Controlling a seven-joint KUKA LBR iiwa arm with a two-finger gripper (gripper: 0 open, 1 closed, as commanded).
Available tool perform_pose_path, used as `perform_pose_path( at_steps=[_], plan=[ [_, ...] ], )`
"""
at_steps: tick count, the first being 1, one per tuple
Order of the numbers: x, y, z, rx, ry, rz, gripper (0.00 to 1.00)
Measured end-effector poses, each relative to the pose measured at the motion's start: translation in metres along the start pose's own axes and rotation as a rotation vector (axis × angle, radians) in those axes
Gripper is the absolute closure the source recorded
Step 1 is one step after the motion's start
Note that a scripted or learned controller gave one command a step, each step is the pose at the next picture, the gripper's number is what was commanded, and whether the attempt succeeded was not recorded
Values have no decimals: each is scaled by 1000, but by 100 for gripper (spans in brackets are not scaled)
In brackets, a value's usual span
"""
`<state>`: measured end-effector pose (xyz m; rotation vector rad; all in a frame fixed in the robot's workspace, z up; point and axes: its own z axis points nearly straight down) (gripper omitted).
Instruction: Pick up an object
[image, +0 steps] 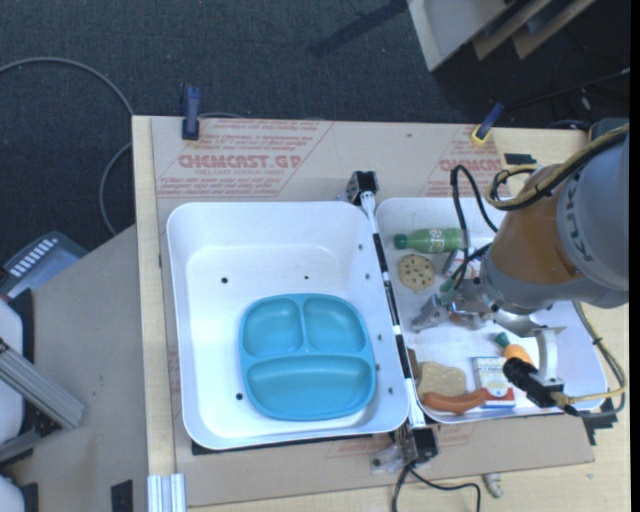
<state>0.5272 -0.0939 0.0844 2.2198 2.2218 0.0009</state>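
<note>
1. As the arm (560, 230) reached in from the right of the view, its gripper (432, 312) sat low over the middle of the R bin (440, 208), close to the wall shared w/ the L bin (200, 240).
2. Gripper state: couldn't tell whether it was released, clenched or grasping anything, as the view was too cluttered there.
3. The pickable things all lay in the R bin, around the gripper.
4. A cookie (415, 269) lay flat just beyond the gripper, toward the far end; near it, but contact couldn't be judged.
5. A green bottle (430, 239) lay on its side across the bin, just past the cookie and near the far wall.
6. A bread slice (443, 379) lay near the front, beside the shared wall, apart from the gripper.
7. A sausage (455, 402) lay along the near rim, right next to the bread.
8. A small box (492, 375) w/ red & white print sat just right of the bread; an orange piece (518, 353) lay just beyond it, by the wrist.
9. In the L bin, a blue divided plate (305, 355) w/ 3 compartments lay flat, toward the near side.
10. Both bins sat side by side on the bench (250, 160).
</note>
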Motion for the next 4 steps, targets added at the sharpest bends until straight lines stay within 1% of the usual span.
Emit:
perform_pose_path(
  at_steps=[1,2,3,4],
  plan=[
    [-25,54,-42,-1,-1,0,0],
    [-3,45,0,4,1,0,0],
    [-3,45,-9,4,1,0,100],
    [77,50,-101,0,1,0,100]
  ],
)
